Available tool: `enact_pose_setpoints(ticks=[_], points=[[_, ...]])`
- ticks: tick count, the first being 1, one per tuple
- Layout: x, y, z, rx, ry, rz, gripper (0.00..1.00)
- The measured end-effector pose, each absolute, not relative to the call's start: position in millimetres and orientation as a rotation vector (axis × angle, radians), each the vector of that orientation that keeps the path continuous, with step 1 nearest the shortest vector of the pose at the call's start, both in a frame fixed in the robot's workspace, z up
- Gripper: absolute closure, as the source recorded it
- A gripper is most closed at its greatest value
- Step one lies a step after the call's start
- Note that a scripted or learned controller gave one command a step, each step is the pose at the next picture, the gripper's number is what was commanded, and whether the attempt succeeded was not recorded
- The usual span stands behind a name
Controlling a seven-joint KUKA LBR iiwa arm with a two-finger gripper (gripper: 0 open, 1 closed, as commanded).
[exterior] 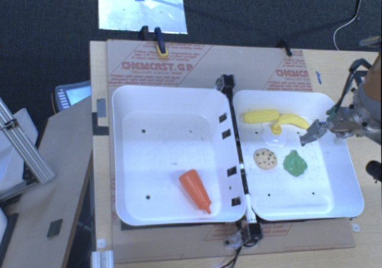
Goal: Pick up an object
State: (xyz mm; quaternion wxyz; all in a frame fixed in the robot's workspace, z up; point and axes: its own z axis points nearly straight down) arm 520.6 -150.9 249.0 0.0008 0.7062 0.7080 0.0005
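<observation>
A: Nearest the camera: carrot [196,190], orange, lying in the left bin [128,141], front right part, tip pointing toward the front edge and slightly right. It lies by itself there.

B: Bins?

A: Two white bins side by side on cardboard [179,64]. Black clips [227,134] sit along the seam where they meet. Right bin [340,201] holds the rest.

B: List them, left to right.

A: Corn [260,116], yellow, lying flat near the back left of the right bin. Cookie [265,158], round with dark chips, nearer the front, below the corn. Banana [289,122], yellow, curved, just right of the corn and touching or nearly touching it. Something clear and round sits under the banana's left end, too faint to identify. Green piece [295,163], leafy shape, just right of the cookie, a small gap between them.

B: Gripper?

A: Gripper [311,135] comes in from the right, above the right bin, fingers slanting down and left. Tip is just right of the banana's end and above the green piece. Nothing visible between the fingers. Whether they're spread or closed: cannot tell, too blurred at this angle.

B: Contact with anything?

A: Can't confirm. The tip looks close to the banana but apart from it.
</observation>
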Motion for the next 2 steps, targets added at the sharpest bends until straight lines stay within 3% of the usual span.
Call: enact_pose_setpoints(ticks=[1,2], points=[[506.8,-185,161,2.227,2.222,-0.007,0.00],[620.2,-187,229,2.201,2.220,0.013,0.00]])
